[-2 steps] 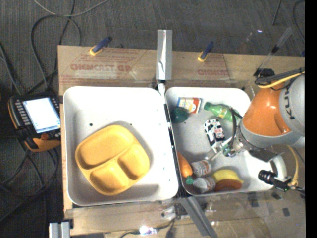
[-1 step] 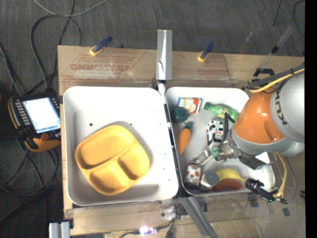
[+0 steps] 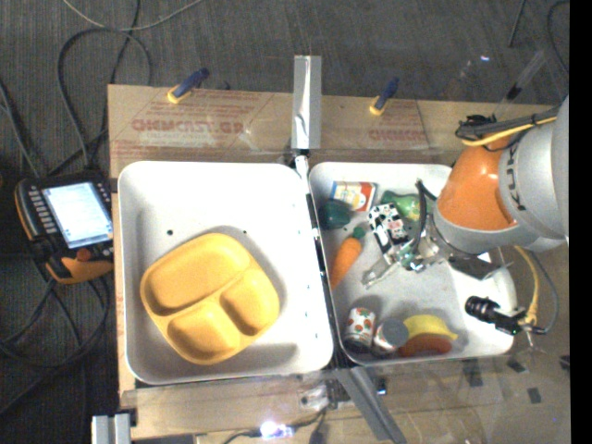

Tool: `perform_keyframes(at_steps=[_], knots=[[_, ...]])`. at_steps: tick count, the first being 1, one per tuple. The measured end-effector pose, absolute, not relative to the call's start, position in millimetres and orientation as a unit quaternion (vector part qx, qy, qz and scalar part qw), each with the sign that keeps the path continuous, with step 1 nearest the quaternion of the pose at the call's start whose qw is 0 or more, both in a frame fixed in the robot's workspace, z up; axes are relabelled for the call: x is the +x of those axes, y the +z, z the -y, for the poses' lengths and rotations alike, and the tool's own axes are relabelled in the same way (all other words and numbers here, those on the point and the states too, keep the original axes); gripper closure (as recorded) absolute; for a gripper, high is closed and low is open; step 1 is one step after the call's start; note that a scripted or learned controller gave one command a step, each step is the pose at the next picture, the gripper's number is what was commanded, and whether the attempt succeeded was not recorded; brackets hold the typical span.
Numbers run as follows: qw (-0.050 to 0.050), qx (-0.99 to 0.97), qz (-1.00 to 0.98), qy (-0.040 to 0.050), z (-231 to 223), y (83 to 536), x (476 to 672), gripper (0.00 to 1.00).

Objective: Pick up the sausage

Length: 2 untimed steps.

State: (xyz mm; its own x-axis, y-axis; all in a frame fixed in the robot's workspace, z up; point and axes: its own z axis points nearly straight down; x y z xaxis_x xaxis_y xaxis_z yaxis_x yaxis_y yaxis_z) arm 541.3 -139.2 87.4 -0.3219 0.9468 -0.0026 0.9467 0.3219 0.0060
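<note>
The sausage is a reddish-brown piece lying at the front edge of the right bin, tucked against a yellow banana. My gripper hangs over the middle of the right bin, pointing left toward the carrot. It is well behind and to the left of the sausage, and nothing shows in it. The orange band and grey arm cover the bin's right rear corner.
The right bin also holds a small red-and-white carton, a dark green vegetable, a green pepper, a black-and-white item and two small cans. A yellow divided plate lies in the left bin.
</note>
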Motion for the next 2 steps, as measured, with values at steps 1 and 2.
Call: perform_keyframes(at_steps=[1, 2], knots=[[0.005, 0.615, -0.789, 0.0009, 119.9, 87.1, 633.9, 0.00], [0.000, 0.566, -0.824, -0.0023, 202.4, 159.9, 633.6, 0.00]])
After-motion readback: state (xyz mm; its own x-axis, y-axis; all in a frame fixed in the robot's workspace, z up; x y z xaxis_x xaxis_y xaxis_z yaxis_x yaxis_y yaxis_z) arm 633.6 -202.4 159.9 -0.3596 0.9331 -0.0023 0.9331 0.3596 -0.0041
